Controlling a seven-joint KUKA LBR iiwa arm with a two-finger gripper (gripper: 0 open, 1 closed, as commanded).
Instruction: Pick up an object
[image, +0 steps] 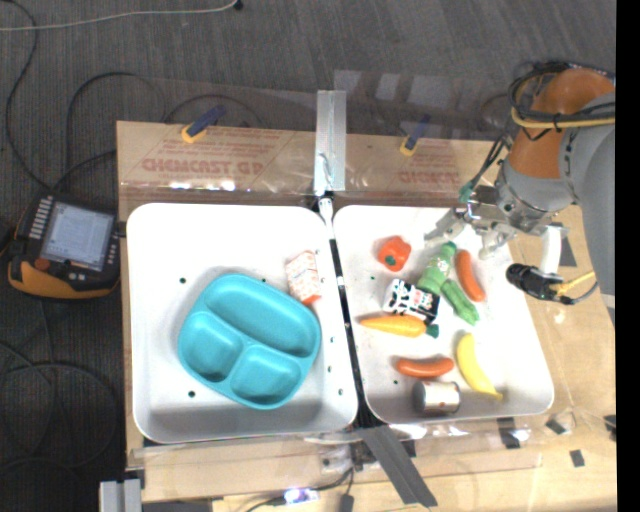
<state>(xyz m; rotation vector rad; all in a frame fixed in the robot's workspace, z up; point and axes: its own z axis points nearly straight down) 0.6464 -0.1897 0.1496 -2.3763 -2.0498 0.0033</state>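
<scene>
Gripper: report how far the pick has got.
Done: the gripper has reached the right bin, at its far edge above the green toy. In hand: nothing visibly between its fingers. Left: closing on an object and lifting; carrot and banana lie untouched.

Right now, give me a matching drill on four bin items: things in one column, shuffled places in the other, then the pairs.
Things:
1. blue tray
2. banana
3. metal can
4. orange pepper

Places:
A. right bin, far end, near the divider
B. left bin, taking up most of the floor
C. right bin, near edge, just below the red sausage
D. right bin, near corner on the arm's side, right of the sausage

Pairs: 1-B, 2-D, 3-C, 4-A
</scene>
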